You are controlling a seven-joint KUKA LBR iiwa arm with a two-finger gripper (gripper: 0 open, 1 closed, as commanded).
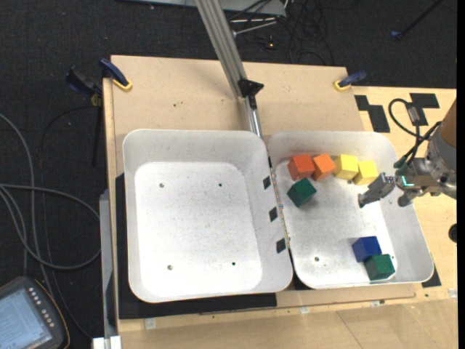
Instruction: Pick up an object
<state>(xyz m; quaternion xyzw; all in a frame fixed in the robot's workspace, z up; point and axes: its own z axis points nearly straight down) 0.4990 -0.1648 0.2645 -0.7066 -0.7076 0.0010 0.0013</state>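
Camera view: two-finger gripper (379, 191) hangs over the right white plastic bin (407, 217), fingers apart, nothing between them. Nearest target, by judgement: the yellow wooden cube (367, 171) just up-left of the gripper, touching a second yellow cube (348, 166) at the end of a row with two orange cubes (312, 166). Risk: tight packing means a finger lands on the neighbour or pushes the row, so the grasp slips. The cube looks small, matte and square-edged.
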